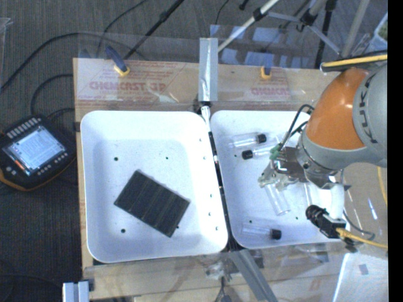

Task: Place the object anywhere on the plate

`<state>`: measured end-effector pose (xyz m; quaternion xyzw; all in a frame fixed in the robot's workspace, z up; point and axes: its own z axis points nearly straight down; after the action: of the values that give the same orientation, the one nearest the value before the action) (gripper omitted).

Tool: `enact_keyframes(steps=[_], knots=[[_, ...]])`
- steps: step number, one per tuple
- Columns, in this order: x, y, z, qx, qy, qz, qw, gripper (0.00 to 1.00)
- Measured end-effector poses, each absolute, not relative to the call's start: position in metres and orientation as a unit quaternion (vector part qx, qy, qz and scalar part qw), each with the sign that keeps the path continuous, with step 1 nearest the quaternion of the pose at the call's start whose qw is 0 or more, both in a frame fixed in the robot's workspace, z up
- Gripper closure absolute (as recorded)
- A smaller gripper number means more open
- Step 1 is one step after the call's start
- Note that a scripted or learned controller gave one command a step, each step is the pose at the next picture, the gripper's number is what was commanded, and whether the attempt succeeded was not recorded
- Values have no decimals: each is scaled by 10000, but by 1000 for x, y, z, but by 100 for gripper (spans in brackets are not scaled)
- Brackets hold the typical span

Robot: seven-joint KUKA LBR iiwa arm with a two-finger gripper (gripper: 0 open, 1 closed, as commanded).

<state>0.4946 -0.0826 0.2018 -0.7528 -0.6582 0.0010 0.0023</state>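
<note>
Two white bins sit side by side on the bench. The left bin [94, 168] has one thing in it: a flat, dark plate [152, 203] with ridges, lying tilted on the bin floor.

The right bin [230, 187] has small clear tubes with black caps. Two tubes [250, 145] lie near the top of the bin, close to each other. One more tube [261, 231] lies near the bottom edge. None of the tubes are on the plate.

The gripper [275, 184] hangs over the middle of the right bin, between those tubes. Its see-through fingers look spread apart, with nothing between them. The arm [343, 121] above it is grey and orange.

The bench [157, 87] is brown board with red writing. To its left, a handheld screen [34, 150] with a cable lies on the dark floor. Metal stand legs [302, 17] are behind the bench.
</note>
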Motion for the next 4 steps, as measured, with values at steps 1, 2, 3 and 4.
enact_keyframes(steps=[1, 2, 3, 4], knots=[[510, 6, 182, -6998, -7143, 23, 27, 100], [554, 82, 200, -7913, -6114, 33, 4, 100], [598, 184, 234, -8721, -4894, 32, -17, 100], [600, 215, 146, -7430, -6693, 33, 3, 100]])
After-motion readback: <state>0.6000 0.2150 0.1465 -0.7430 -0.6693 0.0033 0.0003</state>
